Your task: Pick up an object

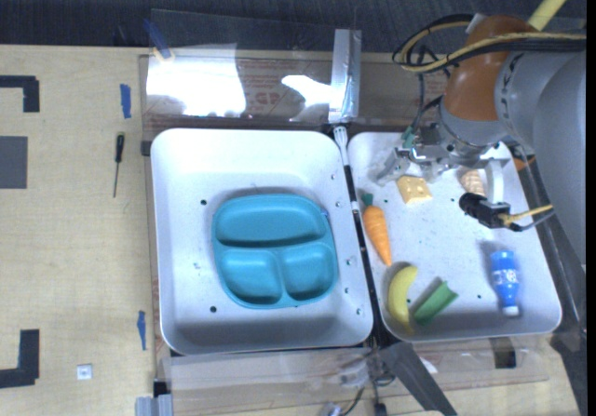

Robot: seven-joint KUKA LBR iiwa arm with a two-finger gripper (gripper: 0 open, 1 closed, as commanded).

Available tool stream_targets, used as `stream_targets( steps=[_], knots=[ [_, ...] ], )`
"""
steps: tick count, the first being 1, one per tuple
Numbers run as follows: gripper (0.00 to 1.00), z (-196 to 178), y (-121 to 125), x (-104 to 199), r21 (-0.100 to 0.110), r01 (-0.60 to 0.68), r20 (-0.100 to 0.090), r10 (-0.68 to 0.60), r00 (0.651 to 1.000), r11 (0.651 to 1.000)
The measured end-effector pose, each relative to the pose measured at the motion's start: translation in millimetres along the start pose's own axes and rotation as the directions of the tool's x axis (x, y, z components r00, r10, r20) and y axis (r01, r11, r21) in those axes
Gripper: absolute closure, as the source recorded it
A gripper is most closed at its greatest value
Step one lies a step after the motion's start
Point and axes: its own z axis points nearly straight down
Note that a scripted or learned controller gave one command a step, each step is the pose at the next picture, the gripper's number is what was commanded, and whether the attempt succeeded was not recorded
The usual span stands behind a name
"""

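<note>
Pincer (416, 155) (grip state unclear) above a pale yellow, holed cheese wedge (414, 190).

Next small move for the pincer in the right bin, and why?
Probably a short drop straight down onto the cheese wedge. The pincer hangs just above it at the back of the right bin with nothing seen between its tips, and the carrot lies apart to the left, so the wedge is the nearest target.

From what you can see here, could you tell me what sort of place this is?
Probably a robotics lab bench set up for picking trials: a grey arm, two white bins side by side, and toy food such as a carrot and banana.
</note>
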Motion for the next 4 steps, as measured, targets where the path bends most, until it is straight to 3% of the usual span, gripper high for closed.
stream_targets(
  steps=[1, 2, 3, 4],
  knots=[
    [0.0, -107.9, 10.5, 17.9, -0.007, 0.461, 0.006, -0.461, 0.887, 0.887],
    [0.0, 3.0, -1.5, -32.3, 0.015, 0.552, -0.014, -0.552, 0.834, 0.834],
    [0.0, 2.8, -12.7, -31.0, 0.003, 0.301, -0.002, -0.301, 0.954, 0.954],
    [0.0, -5.5, 0.8, -50.6, 0.0, 0.33, 0.001, -0.33, 0.944, 0.944]
  ],
)
